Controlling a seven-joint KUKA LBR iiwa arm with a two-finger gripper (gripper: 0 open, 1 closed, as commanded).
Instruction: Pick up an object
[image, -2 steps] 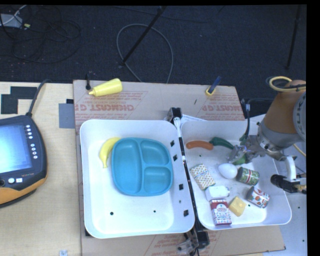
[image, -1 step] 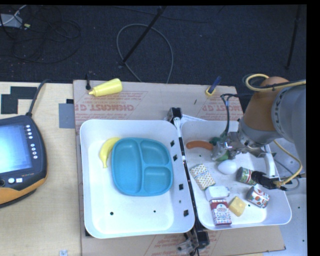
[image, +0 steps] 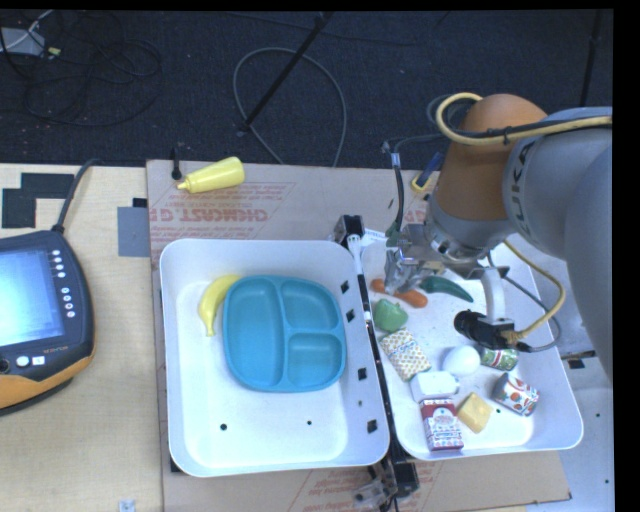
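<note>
Gripper (image: 404, 272) sits low in the right bin (image: 560, 425) at its upper-left corner, jaw state indeterminate, directly above the orange carrot (image: 410, 297), with the green object (image: 390, 315) just below that carrot

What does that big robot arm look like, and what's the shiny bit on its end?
The arm is thick, rounded and grey, with an orange band above the wrist. A yellow cable loops over the orange part and runs along the grey casing. The shiny bit is the gripper, a small metal piece over the right bin.
</note>
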